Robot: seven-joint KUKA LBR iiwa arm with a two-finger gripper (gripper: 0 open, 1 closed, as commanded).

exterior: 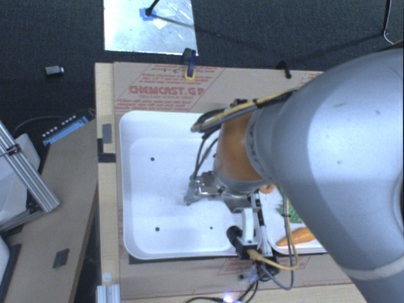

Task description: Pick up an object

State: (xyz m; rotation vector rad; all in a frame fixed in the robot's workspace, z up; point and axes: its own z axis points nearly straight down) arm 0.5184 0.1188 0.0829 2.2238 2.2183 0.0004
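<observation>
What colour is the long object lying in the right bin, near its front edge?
Orange, in the camera view: the long object shows just under the arm.

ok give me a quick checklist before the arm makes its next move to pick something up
1. Gripper position: over the left bin, near its right side. Ok.
2. Finger state: cannot tell, too blurred and small.
3. Object held: cannot tell; nothing visibly between the fingers.
4. Target under gripper: not ok, the white floor beside it looks bare.
5. Candidate objects: an orange object and a green object lie in the right bin, partly hidden by the arm. Ok.
6. Cables hang near the front rim: cannot tell if they snag.
</observation>
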